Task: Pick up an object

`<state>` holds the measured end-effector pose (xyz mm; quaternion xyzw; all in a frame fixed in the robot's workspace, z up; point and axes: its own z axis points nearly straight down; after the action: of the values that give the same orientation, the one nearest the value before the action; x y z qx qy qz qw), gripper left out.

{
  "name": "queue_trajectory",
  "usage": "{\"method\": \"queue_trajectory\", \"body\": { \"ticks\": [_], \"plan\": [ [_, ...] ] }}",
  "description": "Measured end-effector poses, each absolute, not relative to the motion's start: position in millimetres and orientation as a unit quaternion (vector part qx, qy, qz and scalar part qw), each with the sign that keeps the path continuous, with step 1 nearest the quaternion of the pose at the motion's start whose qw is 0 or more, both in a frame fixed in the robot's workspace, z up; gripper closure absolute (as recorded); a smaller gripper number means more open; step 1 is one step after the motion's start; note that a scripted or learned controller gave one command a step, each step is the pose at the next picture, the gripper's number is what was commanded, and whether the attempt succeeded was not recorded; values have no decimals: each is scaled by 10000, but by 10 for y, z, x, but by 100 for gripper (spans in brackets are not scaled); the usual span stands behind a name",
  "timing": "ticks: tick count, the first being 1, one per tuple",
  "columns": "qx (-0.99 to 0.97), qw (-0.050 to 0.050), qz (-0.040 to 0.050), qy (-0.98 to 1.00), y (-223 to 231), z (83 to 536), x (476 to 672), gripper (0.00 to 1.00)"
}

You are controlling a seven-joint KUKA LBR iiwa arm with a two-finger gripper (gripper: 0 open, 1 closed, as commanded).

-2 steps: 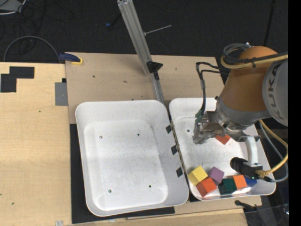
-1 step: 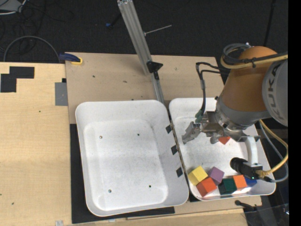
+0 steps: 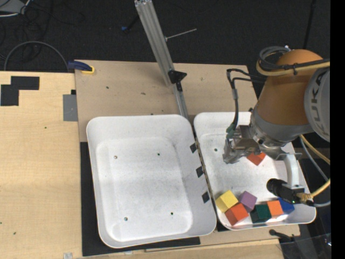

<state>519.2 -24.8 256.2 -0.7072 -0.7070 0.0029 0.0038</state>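
Claw (image 3: 235,154) low in right bin (image 3: 211,124) beside red block (image 3: 256,158), its opening and any hold impossible to tell.

Clustered in the right bin's near corner: yellow cube (image 3: 227,199), purple cube (image 3: 248,199), red cube (image 3: 236,213), dark green block (image 3: 261,213), orange block (image 3: 276,207), blue piece (image 3: 288,207) partly hidden. Farther up, beside the hand (image 3: 235,151), red-orange block (image 3: 256,158), tilted.

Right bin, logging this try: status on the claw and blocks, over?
Claw low in right bin, fingers unreadable. Red block beside it, grip unconfirmed. Yellow block, purple block, green block clustered at near edge.
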Motion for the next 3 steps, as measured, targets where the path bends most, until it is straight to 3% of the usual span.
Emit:
{"method": "queue_trajectory", "body": {
  "ticks": [1,2,3],
  "plan": [
    [-7067,40,34,-7075,-245,2558,5191,0],
    [-7050,46,41,-7092,-262,2653,5193,100],
    [-7043,48,46,-7098,-259,2650,5192,0]
  ]
}}
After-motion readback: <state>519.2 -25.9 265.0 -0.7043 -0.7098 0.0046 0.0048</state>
